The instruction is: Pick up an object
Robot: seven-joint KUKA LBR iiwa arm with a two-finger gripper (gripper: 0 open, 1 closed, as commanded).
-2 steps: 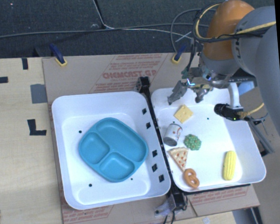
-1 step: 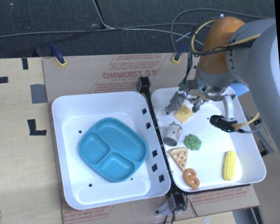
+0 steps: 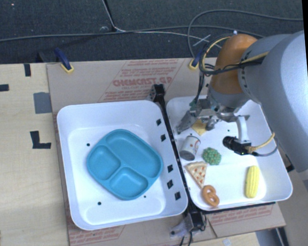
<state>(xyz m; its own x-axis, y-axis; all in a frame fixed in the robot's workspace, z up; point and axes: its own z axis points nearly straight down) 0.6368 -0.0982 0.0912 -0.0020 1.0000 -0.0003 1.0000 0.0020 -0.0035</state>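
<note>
Gripper (image 3: 196,120): low in the right bin's (image 3: 272,192) far left corner; finger state cannot be told.
Beneath it: one pale yellow block (image 3: 199,127), touching the gripper.
Near: one grey-and-white cup (image 3: 189,147) on its side; one knobbly green broccoli (image 3: 211,156).
Further: one pizza slice (image 3: 197,173), one pretzel (image 3: 210,195), one ridged yellow corn cob (image 3: 252,181).
Left bin (image 3: 71,154): one smooth blue three-section plate (image 3: 124,163).
</note>
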